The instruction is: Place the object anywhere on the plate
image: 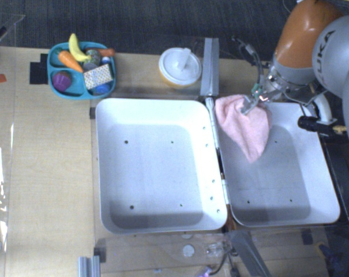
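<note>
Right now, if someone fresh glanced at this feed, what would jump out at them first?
Probably the pink cloth, hanging from the gripper over the upper left corner of the right bin, pinched at its top in the jaws and draping down. Next, the blue divided plate of colourful toy food at the bench's far left, beyond the left bin. A white lidded bowl sits between them.

Arm: grey, orange-banded, reaching in from the right, wrist angled down-left.
Gripper (252, 104): fingers pinched on a pink cloth (244, 126).
</note>
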